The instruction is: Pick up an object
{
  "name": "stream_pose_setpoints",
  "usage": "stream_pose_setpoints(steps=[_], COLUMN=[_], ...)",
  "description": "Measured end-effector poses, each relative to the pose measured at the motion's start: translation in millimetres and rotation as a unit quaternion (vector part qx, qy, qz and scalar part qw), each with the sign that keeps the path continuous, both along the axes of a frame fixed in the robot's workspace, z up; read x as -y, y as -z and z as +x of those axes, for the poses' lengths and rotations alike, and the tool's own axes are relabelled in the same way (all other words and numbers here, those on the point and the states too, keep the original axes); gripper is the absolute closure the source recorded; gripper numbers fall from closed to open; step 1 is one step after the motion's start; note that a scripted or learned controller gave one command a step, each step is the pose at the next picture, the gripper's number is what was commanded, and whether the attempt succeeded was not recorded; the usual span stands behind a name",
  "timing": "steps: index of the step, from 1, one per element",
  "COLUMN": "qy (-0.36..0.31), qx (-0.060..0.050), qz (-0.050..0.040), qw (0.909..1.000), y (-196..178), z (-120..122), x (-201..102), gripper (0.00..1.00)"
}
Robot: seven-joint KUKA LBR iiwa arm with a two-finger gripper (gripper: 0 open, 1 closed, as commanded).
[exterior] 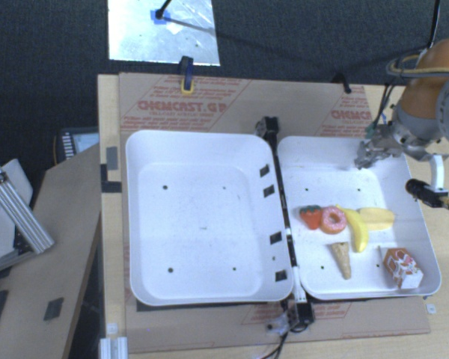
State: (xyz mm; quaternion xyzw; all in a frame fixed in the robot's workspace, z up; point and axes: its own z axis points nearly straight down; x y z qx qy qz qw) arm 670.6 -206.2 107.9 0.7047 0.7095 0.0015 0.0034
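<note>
Six toy foods lie in the right bin (314, 152), front half: tomato (310, 216) touching donut (333, 220), banana (358, 230) just beside, lemon (377, 216) behind it, cone (342, 259) and boxed cake (402, 268) nearer the front rim. End effector (368, 155) hovers over the bin's rear right; its state cannot be told, nothing visibly held. Left bin (198, 152) bare. Judgement: target the cone or cake, which stand apart; descend vertically, centred, avoiding the clustered pieces.
</note>
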Motion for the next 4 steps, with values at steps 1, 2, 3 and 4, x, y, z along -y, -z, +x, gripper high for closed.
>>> stream_pose_setpoints(steps=[1, 2, 3, 4], qy=[-0.002, 0.0, -0.002, -0.003], qx=[0.004, 0.0, 0.002, 0.004], qz=[0.0009, 0.0005, 0.0002, -0.0003], qw=[1.0, 1.0, 1.0, 1.0], y=[-116.5, -119.4, -130.6, -142.0], z=[1.9, -0.2, 0.7, 1.6], x=[-62.6, -58.7, -58.8, -58.8], gripper=[1.0, 1.0, 1.0, 1.0])
